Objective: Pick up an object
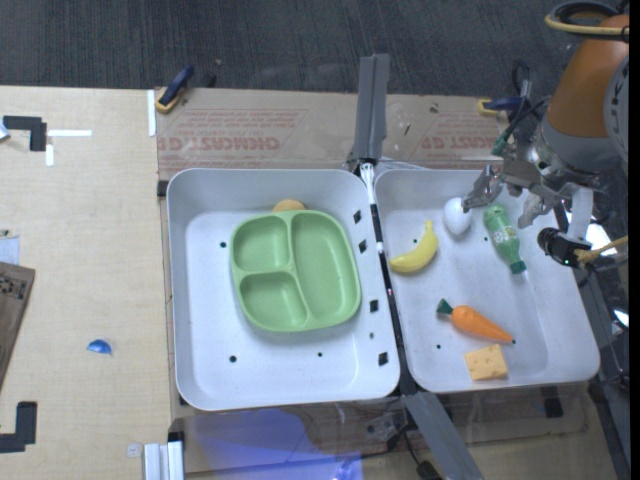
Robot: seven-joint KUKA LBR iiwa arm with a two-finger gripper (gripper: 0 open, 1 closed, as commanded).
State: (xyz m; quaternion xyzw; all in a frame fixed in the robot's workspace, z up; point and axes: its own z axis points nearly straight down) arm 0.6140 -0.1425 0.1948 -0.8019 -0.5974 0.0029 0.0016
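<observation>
Left bin [200,298]: green divided plate [296,268] lying flat in it, three compartments, a small yellow-orange thing [288,206] just showing past its far rim. I can't tell what that is. Nothing in this bin is near my reach right now.

Right bin [560,358]: banana [417,252] near the divider, small white egg-like piece [456,217] just beyond its tip, carrot [474,320] lying on its side toward the middle, cheese wedge [487,363] close in front of the carrot. Green bottle [504,236] lies on its side near the far right corner.

My gripper [512,190] is over that far corner, fingers spread apart with nothing between them, poised just above the bottle's upper end. The bottle looks like the nearest candidate.

How I'd do it well: the bottle is round and lying down, so it may roll if one finger touches first. Best to straddle it across its narrow width, fingers either side of the body rather than the neck, come straight down, then close. The white piece sits just beside it; I'd watch not to clip it.

Surface: smooth white bin floor, shallow walls, likely slippery. Bins sit on cardboard [260,133] over a pale wooden bench [80,268]; dark carpet [250,18] beyond. A blue clamp [175,85] at the cardboard's far corner, a small blue bit [98,346] on the bench.
</observation>
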